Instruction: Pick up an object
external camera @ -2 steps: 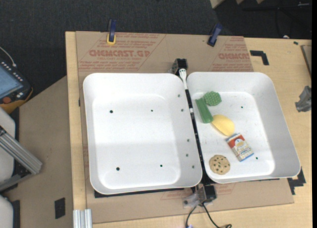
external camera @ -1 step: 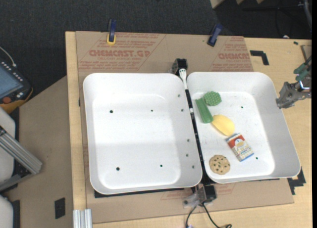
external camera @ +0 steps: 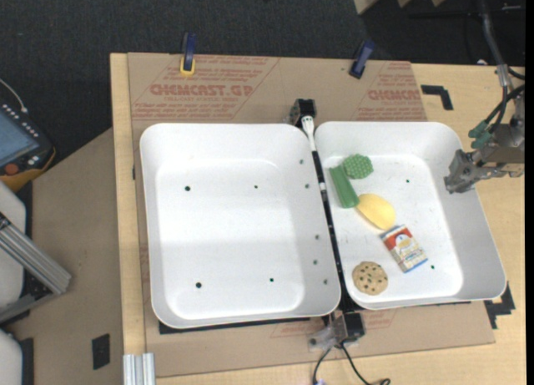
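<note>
Five items cluster in the right bin [external camera: 434, 145]; end effector [external camera: 457, 176] at its right rim, grip state unclear.

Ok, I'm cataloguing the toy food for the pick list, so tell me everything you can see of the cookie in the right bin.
The cookie is a small round disc, tan with dark specks like chocolate chips, probably a plastic toy. It lies flat on the floor of the right bin, near the front left corner. Nothing touches it: the red and white carton sits apart, up and to its right. The gripper is far off at the bin's right rim.
</note>
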Available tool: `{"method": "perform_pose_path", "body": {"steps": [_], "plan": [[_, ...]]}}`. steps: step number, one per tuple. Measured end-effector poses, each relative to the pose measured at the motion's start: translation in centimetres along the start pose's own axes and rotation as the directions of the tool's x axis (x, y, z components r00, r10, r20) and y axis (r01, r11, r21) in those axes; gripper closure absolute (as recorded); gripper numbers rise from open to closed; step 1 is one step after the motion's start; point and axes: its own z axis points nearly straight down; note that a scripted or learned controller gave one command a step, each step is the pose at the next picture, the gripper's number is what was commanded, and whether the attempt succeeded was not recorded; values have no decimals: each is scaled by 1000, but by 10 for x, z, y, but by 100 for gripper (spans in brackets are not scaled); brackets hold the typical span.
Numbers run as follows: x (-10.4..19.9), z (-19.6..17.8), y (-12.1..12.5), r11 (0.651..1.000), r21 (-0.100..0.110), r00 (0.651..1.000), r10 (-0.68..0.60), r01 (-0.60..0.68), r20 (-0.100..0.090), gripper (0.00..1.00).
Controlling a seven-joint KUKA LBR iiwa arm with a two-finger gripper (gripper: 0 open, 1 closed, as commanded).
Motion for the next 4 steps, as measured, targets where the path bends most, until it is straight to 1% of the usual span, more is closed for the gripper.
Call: {"method": "perform_pose_path", "body": {"steps": [1, 2, 3, 4], "plan": [[51, 14, 0, 1000, -1, 1000, -3, 3, -1, 100], [110, -6, 1, 1000, -7, 1000, -5, 5, 0, 100], [148, 10, 0, 1000, 0, 1000, -2, 2, 0, 100], [77, 70, -1, 1000, 4, 1000, 11, -11, 3, 100]]}}
